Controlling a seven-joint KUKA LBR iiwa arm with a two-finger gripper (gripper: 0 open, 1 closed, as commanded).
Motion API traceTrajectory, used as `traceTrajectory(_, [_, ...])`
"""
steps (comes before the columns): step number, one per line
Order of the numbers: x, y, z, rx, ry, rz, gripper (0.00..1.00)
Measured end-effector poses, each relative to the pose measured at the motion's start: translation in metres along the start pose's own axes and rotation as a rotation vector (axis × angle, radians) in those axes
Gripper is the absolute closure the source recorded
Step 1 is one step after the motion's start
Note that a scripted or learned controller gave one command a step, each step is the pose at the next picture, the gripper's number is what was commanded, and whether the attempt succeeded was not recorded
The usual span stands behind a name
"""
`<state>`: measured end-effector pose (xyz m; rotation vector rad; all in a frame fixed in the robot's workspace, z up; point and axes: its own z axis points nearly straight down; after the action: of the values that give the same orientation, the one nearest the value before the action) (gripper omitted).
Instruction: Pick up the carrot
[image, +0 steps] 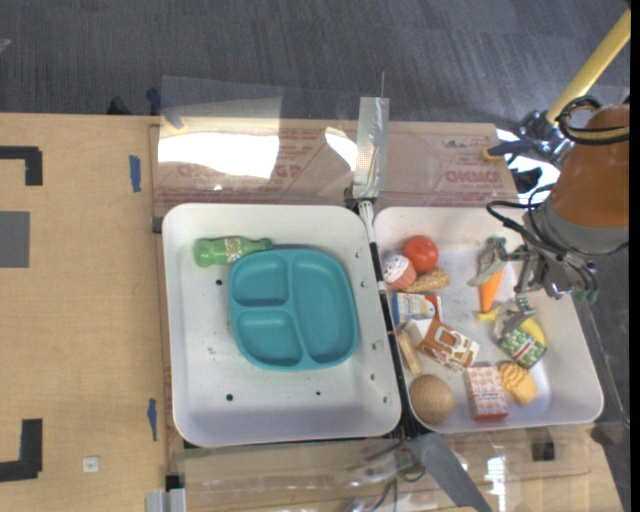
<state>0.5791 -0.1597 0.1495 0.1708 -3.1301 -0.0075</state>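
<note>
Gripper (520, 275) is seen over the right bin (590, 385), upper right part. Finger state can't be told from this angle, too much clutter around the tips. Carrot (489, 291) is lying on the bin floor just left of the gripper, possibly touching it; not seen between the fingers. Tomato (421, 252) is further left of the gripper. Teal divided plate (293, 307) and green bottle (228, 249) are located well left, in the other bin (190, 400).
</note>
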Motion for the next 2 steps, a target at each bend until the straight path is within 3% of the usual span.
traceTrajectory(1, [-0.040, -0.018, 0.059, 0.010, -0.021, 0.001, 0.00])
traceTrajectory(2, [-0.043, -0.017, 0.046, 0.011, -0.031, -0.002, 1.00])
